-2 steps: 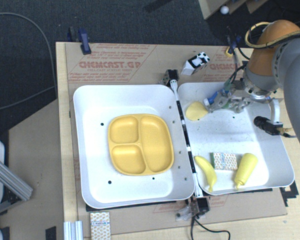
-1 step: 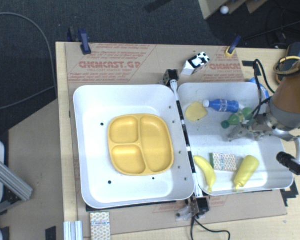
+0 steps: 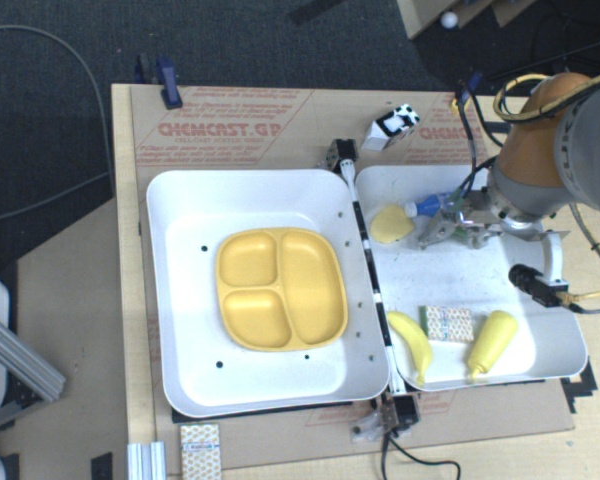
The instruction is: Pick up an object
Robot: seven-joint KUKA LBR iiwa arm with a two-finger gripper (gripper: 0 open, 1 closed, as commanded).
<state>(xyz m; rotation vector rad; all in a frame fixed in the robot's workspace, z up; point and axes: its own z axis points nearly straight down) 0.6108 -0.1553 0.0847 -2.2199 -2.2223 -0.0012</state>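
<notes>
Tray (image 3: 280, 288) in left bin (image 3: 180, 218), banana (image 3: 412, 340) in right bin (image 3: 550, 338), gripper (image 3: 442, 230) state unclear.

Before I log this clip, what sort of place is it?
Most likely a robotics lab bench for pick tests. Two shallow white bins sit on a cardboard-covered board, a grey arm with cabling reaches in, and toy items like a plastic banana and a yellow divided plate serve as objects.

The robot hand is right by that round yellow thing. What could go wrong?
The hand sits beside the round yellow piece, which lies close to the right bin's left wall, so the hand might bump the wall or nudge the piece away. The piece looks low and flat, so it may slip out.
</notes>
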